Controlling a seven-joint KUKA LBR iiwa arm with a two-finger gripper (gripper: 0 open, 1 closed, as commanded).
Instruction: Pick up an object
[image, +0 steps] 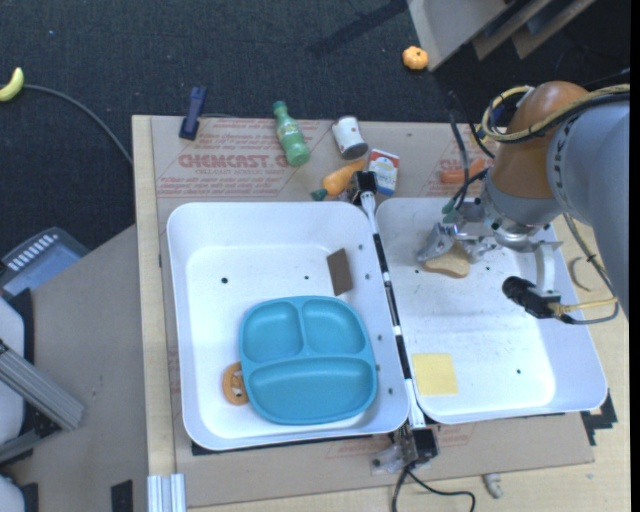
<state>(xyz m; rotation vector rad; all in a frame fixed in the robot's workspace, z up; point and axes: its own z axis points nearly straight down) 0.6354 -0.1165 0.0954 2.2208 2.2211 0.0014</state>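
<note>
Nearest the camera, a blue divided plate (307, 358) sits in the left white bin (200, 250), with a small orange-brown item (234, 384) tucked at its left edge and a brown block (340, 271) just beyond it.

At the far end of the right white bin (570, 370), the jaws (447, 243) point down over a tan, bread-like piece (447, 265). That piece lies directly beneath and slightly toward the camera from the jaws, its long axis running roughly left to right across the bin. Whether the jaws are released or clenched cannot be told, as the wrist hides them, so no hold on the piece is evident.

Moving outward, a yellow square (435, 374) lies flat in the same bin, well apart and nearer the camera. The grey arm (590, 150) with its orange band reaches in from the right.

Beyond the bins, on the table (160, 300), lie a green bottle (291, 134), a small can (349, 137), a carrot-like piece (338, 181) and a dark blue clip (192, 112).

The tan piece seems the likeliest target, being closest.
</note>
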